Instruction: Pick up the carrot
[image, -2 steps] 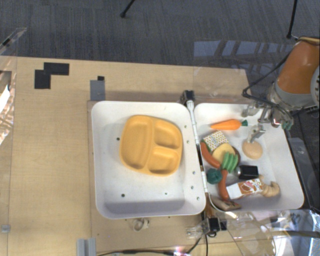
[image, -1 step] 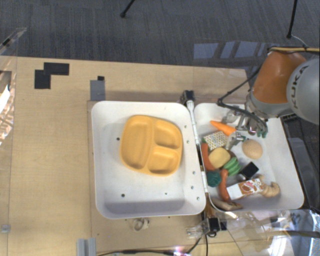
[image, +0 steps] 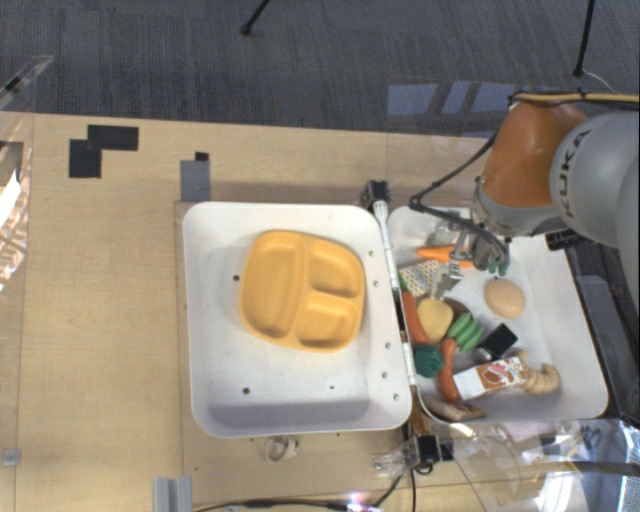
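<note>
We saw the arm reaching in from the right, with its gripper low over the back part of the right bin. Just beside the gripper, on its left, lay a small orange piece that we took for the carrot, almost flat against the bin floor near the wall between the two bins. Whether the gripper was wide or closed we could not tell, because the wrist covered it from above, and we saw nothing clearly between its tips. In our judgement the carrot was not yet lifted; the gripper seemed placed there to come down on it. The carrot lay apart from the crowd of other toys nearer the front: a pale egg, a yellow piece, a green piece and a small bottle. This free position probably makes the grasp easier, but the nearness of the wall may hinder one side. The left bin held a yellow divided plate, well apart from all this work.
</note>
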